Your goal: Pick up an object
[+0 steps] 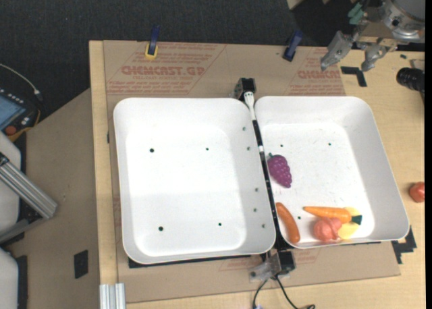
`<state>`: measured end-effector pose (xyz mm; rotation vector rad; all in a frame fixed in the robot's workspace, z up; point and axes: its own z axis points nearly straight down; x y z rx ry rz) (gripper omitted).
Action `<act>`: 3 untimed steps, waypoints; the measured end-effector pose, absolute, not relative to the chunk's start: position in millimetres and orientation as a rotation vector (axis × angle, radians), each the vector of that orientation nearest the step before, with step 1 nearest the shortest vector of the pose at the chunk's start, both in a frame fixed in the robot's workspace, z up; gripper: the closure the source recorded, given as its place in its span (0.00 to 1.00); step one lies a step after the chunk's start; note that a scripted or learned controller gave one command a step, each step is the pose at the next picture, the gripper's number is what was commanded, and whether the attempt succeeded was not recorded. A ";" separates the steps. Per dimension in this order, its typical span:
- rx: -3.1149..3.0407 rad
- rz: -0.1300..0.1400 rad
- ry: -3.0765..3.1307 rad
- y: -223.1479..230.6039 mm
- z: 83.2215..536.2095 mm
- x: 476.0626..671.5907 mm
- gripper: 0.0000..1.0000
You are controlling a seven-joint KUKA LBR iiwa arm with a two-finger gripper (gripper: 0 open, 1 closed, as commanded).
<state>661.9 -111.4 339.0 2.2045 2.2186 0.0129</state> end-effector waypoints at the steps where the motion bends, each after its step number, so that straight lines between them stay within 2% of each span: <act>1: 2.213 0.004 2.219 -113.7 345.2 657.7 1.00; 2: 2.213 0.008 2.217 -119.0 412.8 646.2 1.00; 3: 2.225 -0.001 2.203 -231.8 443.1 640.6 1.00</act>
